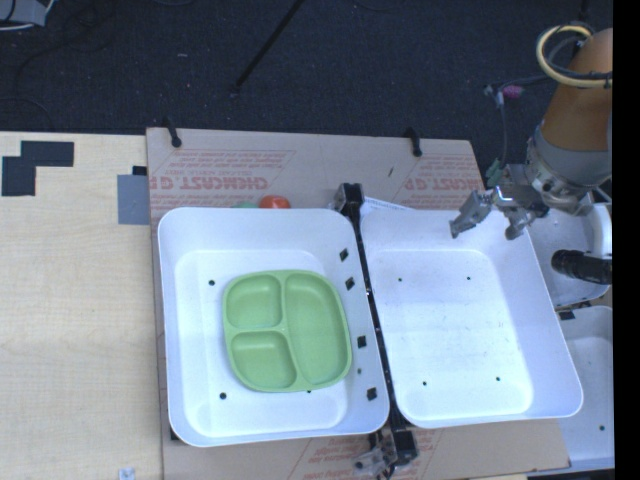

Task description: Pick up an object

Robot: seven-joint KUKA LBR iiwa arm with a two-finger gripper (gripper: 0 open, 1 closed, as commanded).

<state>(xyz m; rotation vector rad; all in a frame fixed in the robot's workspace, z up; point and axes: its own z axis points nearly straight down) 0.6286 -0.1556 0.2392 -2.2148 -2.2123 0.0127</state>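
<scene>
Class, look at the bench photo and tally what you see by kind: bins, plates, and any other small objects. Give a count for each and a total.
White bins: 2, the left bin and the right bin
Green divided plates: 1, the green plate lying in the left bin
Small red-orange objects: 1, the red-orange object behind the left bin's far rim
Total: 4

two white bins, one green tray

Left white plastic bin: a light-green three-compartment plastic tray is taking up its middle.
Right white plastic bin: its floor is lying bare.
Black centre divider: standing between the bins.
</scene>
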